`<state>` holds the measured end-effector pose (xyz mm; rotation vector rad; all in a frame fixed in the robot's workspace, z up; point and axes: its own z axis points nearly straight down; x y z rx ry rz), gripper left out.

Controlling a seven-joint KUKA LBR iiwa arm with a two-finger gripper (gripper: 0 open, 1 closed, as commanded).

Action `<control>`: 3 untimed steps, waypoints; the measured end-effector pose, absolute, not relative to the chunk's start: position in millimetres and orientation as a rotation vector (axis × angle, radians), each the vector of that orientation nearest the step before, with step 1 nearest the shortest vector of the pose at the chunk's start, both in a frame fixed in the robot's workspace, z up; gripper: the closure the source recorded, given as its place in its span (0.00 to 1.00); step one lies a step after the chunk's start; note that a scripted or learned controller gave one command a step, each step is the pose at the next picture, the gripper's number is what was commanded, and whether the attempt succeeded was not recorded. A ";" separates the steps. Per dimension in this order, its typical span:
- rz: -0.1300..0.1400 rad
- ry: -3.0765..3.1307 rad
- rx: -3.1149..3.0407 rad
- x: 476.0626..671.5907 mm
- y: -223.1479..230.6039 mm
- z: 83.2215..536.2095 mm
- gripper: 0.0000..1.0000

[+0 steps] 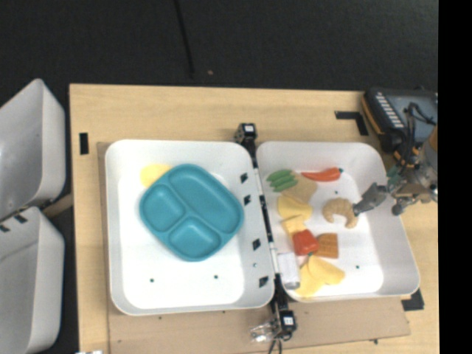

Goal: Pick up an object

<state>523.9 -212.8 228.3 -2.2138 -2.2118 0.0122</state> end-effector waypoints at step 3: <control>0.008 -2.217 -2.217 527.3 -222.5 134.5 0.00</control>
